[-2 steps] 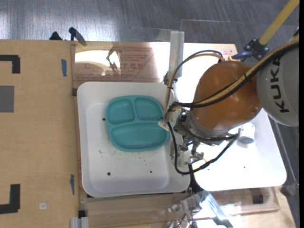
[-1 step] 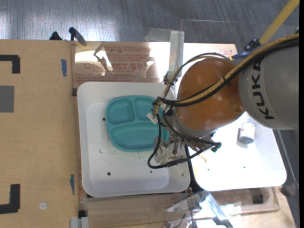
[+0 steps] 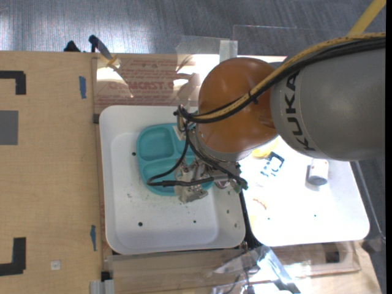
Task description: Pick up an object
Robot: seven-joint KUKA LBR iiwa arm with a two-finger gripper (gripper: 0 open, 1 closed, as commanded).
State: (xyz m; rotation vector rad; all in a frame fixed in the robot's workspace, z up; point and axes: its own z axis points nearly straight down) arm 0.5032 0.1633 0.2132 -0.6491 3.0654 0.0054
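A teal divided plate (image 3: 158, 155) lies in the left white bin (image 3: 122, 219), toward its back right. My gripper (image 3: 191, 192) hangs low over the plate's near right edge, under the orange band of the arm (image 3: 236, 106). The arm's bulk hides the plate's right part. A small white cylinder (image 3: 317, 173) lies in the right bin (image 3: 318, 222), and a blue and yellow item (image 3: 271, 163) shows just past the arm there.
A brown cardboard panel (image 3: 46, 164) lies left of the bins. Clear plastic packaging (image 3: 153, 78) sits behind the left bin. The left bin's floor near its front and left wall is bare white with a few dark specks.
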